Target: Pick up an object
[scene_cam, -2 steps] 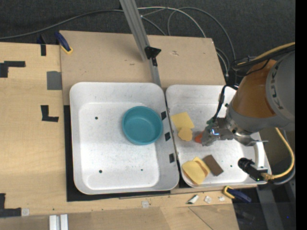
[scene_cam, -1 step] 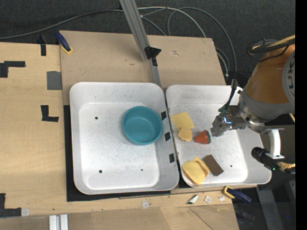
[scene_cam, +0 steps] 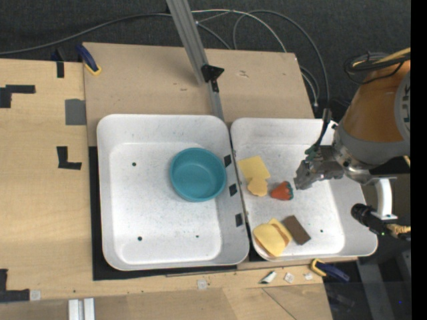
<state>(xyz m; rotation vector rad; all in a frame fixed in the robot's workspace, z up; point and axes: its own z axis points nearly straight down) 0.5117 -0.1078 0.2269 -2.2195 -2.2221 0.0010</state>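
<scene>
Over the right bin (scene_cam: 333,242), my gripper (scene_cam: 305,177) hovers; jaw state I cannot tell
Red toy (scene_cam: 281,191) at my nine o'clock looks light, stiff, slick; I'd pinch its middle

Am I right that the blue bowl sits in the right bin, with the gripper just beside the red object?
Not quite. The camera view shows the blue bowl in the left bin, not the right. The gripper is indeed just beside the red object in the right bin.
</scene>
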